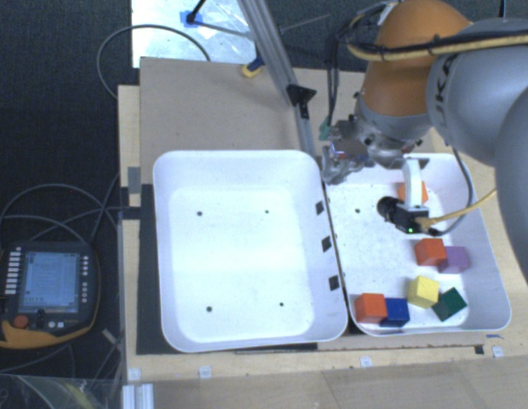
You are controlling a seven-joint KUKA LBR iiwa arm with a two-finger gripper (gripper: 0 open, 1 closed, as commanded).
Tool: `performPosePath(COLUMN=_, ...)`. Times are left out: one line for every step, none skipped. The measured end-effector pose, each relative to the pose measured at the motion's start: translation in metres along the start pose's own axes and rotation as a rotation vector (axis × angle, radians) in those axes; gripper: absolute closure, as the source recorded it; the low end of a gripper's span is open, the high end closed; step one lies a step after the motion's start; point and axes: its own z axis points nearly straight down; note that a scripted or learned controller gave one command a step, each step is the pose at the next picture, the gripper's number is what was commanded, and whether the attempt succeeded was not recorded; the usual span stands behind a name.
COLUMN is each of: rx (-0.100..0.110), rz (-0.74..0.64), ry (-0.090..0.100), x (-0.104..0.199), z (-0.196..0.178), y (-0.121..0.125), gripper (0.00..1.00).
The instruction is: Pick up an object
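Gripper (335, 163) hangs over the right bin's (367, 254) far corner, its opening impossible to tell, an orange block (421, 194) partly hidden.

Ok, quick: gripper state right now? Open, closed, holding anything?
Gripper: cannot be told from this view; it hangs over the far left corner of the right bin.

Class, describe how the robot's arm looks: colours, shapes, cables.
The arm is smooth, rounded and grey, with a bulging orange band above the wrist. A yellow cable loops across that band. The gripper is small, silvery metal.
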Motion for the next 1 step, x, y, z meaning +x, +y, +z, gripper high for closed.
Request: performPosePath(rx=-0.002, rz=-0.001, ry=0.000, x=0.0456, z=0.0008, y=-0.0183, gripper=1.00)
